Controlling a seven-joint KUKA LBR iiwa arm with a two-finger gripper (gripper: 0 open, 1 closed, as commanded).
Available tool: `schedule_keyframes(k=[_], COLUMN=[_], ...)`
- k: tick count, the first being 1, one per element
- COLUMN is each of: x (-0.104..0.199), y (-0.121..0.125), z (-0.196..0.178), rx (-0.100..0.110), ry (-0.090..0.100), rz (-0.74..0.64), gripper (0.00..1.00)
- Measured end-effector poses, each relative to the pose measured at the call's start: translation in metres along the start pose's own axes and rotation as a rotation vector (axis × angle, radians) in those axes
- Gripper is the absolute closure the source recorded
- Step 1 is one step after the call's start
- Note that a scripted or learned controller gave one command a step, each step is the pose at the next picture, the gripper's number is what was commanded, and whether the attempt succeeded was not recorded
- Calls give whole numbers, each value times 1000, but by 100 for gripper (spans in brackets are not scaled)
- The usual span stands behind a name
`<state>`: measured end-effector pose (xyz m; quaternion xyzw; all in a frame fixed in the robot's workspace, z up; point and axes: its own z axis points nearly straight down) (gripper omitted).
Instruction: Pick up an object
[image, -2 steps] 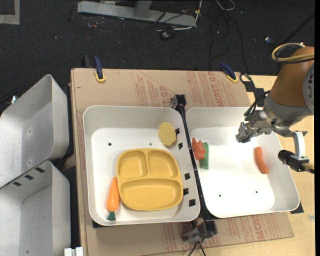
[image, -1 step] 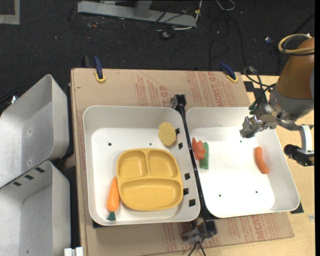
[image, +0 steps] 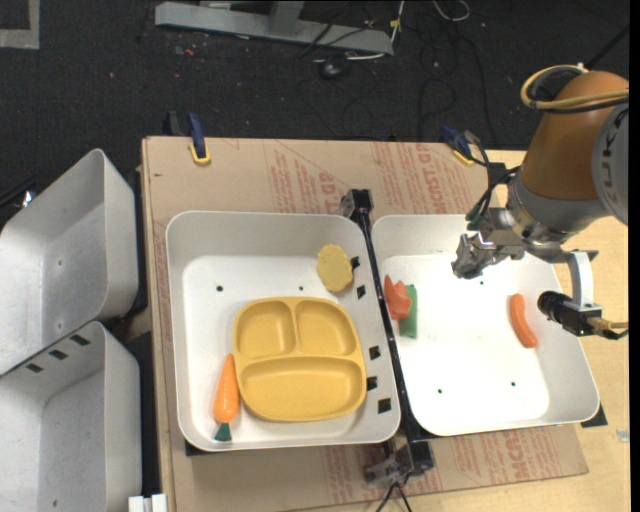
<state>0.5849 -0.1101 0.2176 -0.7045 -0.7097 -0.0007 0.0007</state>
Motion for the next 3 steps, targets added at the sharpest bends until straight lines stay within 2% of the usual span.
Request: schedule_keyframes(k=[1,3], x=[50,157], y=[-16,-57], z=[-13,2], rx=[1,4], ry=[0,0], rz=[1,0], gripper=[100,100])
